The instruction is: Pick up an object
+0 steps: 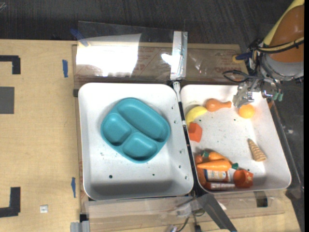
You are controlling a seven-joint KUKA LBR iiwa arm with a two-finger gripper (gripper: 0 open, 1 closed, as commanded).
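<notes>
Two white bins sat side by side on the tabletop (38, 144). Left bin (91, 178) held a teal divided plate (135, 129). Right bin (277, 163) held a yellow lemon (195, 113), an orange chicken drumstick (217, 104), an orange ball (246, 111), an orange-red block (195, 132), an ice-cream cone (257, 150), a carrot (214, 166) and a bottle (223, 176). The hand (245, 95) hung at that bin's far right corner, just beside the ball.

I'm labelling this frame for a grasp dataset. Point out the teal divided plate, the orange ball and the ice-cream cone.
teal divided plate (135, 129): camera view, central ridge.
orange ball (246, 111): camera view, top surface.
ice-cream cone (257, 150): camera view, mid-body.
</notes>
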